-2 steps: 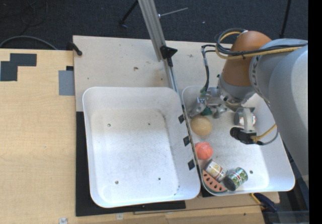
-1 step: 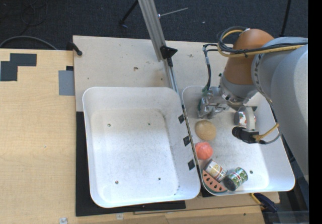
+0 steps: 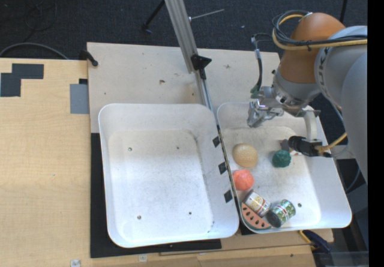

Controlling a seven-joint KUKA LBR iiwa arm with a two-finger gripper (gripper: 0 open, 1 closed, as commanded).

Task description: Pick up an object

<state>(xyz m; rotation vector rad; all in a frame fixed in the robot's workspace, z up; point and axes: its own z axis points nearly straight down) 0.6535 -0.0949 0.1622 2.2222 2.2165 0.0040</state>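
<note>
My gripper (image 3: 259, 117) hangs over the far end of the right bin (image 3: 336, 191), above bare bin floor, with nothing visibly between its fingers. Below it in the view lie a tan round ball (image 3: 245, 155), an orange-red ball (image 3: 243, 179) and a dark green ball (image 3: 281, 159). Near the bin's front edge lie a small can with a red and white label (image 3: 256, 202), a green-labelled can (image 3: 282, 212) and a watermelon-slice toy (image 3: 255, 221).
The left bin (image 3: 120, 140) sits next to the right one, sharing a middle rim with black clips (image 3: 221, 167). A slanted aluminium bar (image 3: 183, 26) rises behind the bins. Wooden bench surface extends to the left.
</note>
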